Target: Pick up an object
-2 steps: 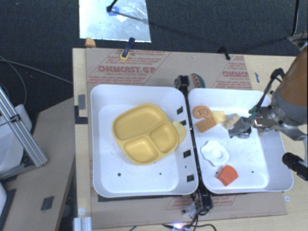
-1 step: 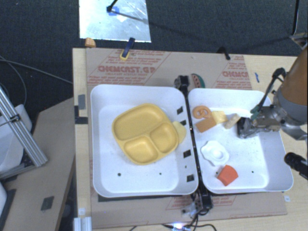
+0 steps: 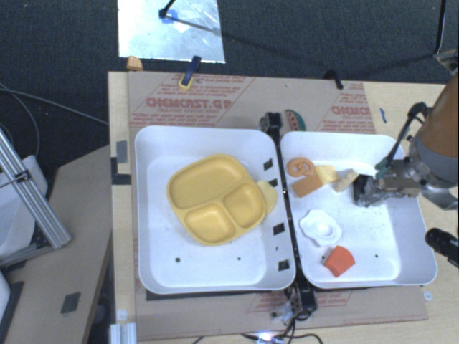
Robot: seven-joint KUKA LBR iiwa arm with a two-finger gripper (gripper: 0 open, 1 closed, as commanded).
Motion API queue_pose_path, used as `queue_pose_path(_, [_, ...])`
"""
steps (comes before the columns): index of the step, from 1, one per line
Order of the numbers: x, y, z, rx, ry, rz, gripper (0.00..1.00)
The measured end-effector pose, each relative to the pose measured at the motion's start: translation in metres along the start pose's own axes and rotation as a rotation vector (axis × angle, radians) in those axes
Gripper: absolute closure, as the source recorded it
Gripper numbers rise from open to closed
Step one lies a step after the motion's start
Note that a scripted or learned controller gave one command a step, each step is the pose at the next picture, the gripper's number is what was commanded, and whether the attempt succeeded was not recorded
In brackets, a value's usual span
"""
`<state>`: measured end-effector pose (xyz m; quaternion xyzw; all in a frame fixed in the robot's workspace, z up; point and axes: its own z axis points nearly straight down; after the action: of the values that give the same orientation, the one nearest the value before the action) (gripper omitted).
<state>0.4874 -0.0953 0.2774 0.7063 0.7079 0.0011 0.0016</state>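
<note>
— Which step? Where's the toy?
— Approach, I'd judge. The gripper (image 3: 363,190) sits low in the right bin (image 3: 412,264); grip unreadable. The pale block (image 3: 343,180) lies at its nine o'clock.
— Next?
— Shift leftward, close.

Two white bins, the left bin (image 3: 154,213) and the right bin (image 3: 409,249), rest on a tan cardboard sheet (image 3: 237,99) printed with red lettering. In the left bin lies a mustard-yellow divided tray (image 3: 215,199), a paler yellow piece (image 3: 268,194) showing at the tray's right edge. Right of the tray, in the other bin, sit an orange pretzel-shaped toy (image 3: 300,168), a brown-and-cream wedge (image 3: 315,180), a white fried-egg toy (image 3: 320,228) and an orange-red block (image 3: 338,260). Beyond the wedge stands the grey and black gripper (image 3: 362,190), its arm banded orange. Above the cardboard, dark blue-grey carpet (image 3: 57,34) carries a shiny silver sheet (image 3: 168,20).
</note>
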Motion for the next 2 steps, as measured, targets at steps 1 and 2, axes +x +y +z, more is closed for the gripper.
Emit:
queue_pose_path(1, [0.011, 0.0, 0.005, 0.0, 0.0, -0.003, 1.0])
queue_pose_path(2, [0.138, -0.001, 0.03, 0.004, 0.005, -0.014, 1.0])
